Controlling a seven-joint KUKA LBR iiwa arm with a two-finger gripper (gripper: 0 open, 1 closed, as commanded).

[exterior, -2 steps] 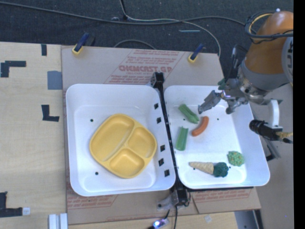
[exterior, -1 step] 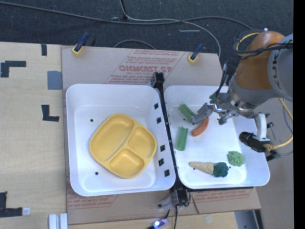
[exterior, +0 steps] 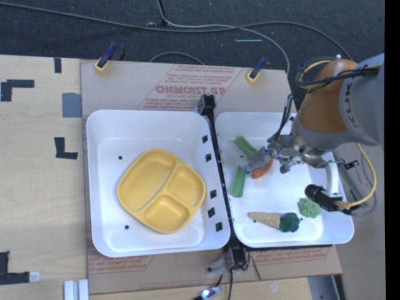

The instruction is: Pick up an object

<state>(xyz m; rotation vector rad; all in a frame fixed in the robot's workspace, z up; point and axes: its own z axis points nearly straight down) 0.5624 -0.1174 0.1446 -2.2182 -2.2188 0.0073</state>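
Ice-cream cone toy [exterior: 274,219] at front; gripper [exterior: 261,163] touching orange carrot [exterior: 263,169], grip state unclear

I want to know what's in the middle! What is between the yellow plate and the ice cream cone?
In the camera view, the black divider where the two white bins meet lies between the yellow plate and the ice cream cone. Otherwise just bare white bin floor.

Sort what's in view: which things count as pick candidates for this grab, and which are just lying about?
Job in hand:
- gripper, low in the right bin
- orange piece at its tip
- two green sticks
- ice cream cone toy
- small green leafy toy

Lying about:
- yellow divided plate in the left bin
- clamps on the board
- cables
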